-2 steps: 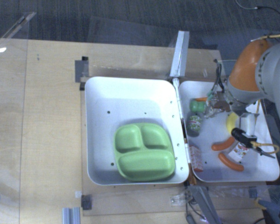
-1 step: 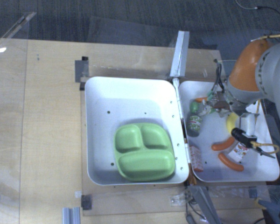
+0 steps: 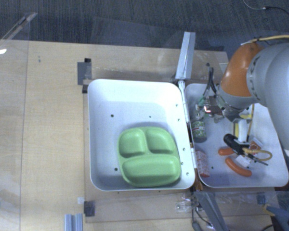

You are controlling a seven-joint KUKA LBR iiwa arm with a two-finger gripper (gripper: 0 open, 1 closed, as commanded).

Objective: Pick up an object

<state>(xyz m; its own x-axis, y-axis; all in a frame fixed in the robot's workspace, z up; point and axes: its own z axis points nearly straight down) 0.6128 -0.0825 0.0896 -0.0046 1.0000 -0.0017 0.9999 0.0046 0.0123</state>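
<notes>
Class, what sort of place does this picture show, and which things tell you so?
Probably a robot lab's picking bench: a grey arm reaches over two white bins, one holding a green tray, the other small mixed objects.

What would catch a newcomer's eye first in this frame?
The green divided tray, lying alone in the left bin toward its near edge. Next, the grey arm with its orange band reaching in over the right bin, where small items, among them orange-handled scissors, lie clustered.
</notes>
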